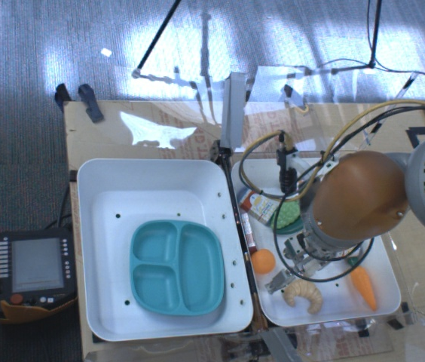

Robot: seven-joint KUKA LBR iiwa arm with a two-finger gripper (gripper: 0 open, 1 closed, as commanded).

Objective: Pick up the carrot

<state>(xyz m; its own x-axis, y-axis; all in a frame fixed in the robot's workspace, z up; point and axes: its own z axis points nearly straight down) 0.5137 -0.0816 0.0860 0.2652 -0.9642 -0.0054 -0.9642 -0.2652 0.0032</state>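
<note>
Orange carrot lies untouched near the right wall of the right bin, tip toward the front corner. Gripper hangs low over the bin's left half, beside a croissant and an orange ball; its finger spread cannot be told. Approach and grasp apparently remain undone.

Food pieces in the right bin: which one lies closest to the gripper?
The pale, curved croissant, just below the gripper. The round orange fruit sits farther left, the pointed orange carrot farther right.
</note>
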